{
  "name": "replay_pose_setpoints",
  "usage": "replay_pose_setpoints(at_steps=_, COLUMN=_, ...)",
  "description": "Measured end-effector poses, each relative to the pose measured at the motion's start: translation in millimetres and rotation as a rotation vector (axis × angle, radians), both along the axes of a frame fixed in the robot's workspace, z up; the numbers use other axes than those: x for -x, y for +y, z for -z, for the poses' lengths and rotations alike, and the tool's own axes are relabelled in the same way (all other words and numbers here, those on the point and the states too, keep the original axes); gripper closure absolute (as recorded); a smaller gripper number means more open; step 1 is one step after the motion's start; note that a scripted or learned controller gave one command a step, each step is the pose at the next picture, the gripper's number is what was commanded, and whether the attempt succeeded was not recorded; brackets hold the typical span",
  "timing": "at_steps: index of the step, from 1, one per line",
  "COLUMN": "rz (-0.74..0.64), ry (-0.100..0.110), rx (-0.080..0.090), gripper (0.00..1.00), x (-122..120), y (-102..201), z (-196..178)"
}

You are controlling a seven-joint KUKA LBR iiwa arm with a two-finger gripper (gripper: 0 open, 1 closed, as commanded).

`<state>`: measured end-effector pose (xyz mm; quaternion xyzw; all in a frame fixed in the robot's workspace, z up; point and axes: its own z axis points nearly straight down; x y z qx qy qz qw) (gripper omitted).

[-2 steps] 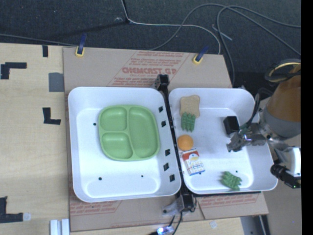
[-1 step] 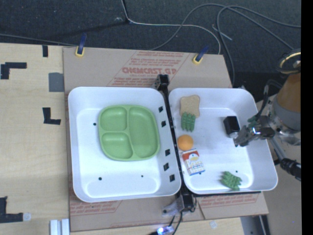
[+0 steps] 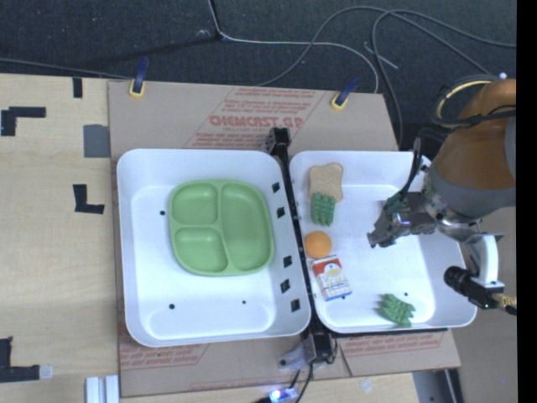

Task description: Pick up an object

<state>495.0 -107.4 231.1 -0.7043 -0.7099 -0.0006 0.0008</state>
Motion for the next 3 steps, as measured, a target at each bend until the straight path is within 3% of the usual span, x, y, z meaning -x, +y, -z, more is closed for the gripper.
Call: replay_pose_setpoints(at_steps=3, rz=0.002, ry=0.003, rx=0.002, gripper=1.00, x=-9.1, y=162.7, z=13.5)
